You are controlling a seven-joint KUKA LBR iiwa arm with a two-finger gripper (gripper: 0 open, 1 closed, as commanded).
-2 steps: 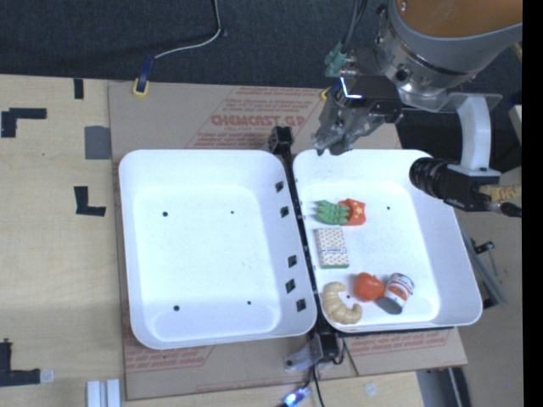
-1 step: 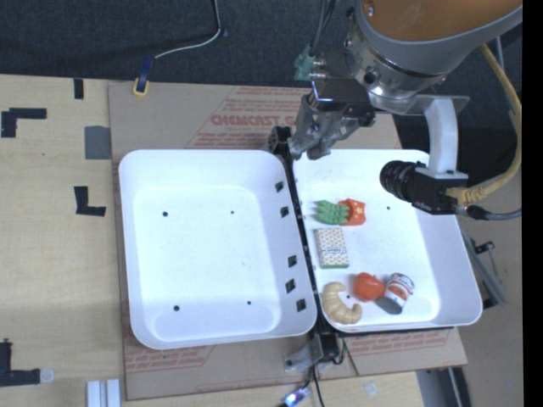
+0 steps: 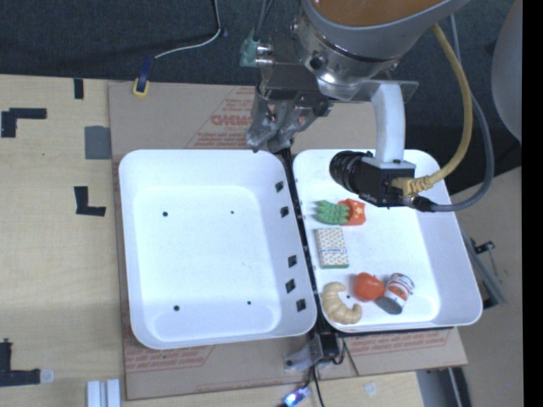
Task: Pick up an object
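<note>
One fixed overhead camera, slanted down on both white bins, arm close beneath.

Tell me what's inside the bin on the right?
In the right bin: green and red toy, small box, croissant, tomato, little can. The black camera covers some floor.

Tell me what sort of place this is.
Probably a robot grasping test bench in a lab: two white bins on a taped cardboard sheet, small toy foods such as a croissant, and cables trailing overhead.
</note>
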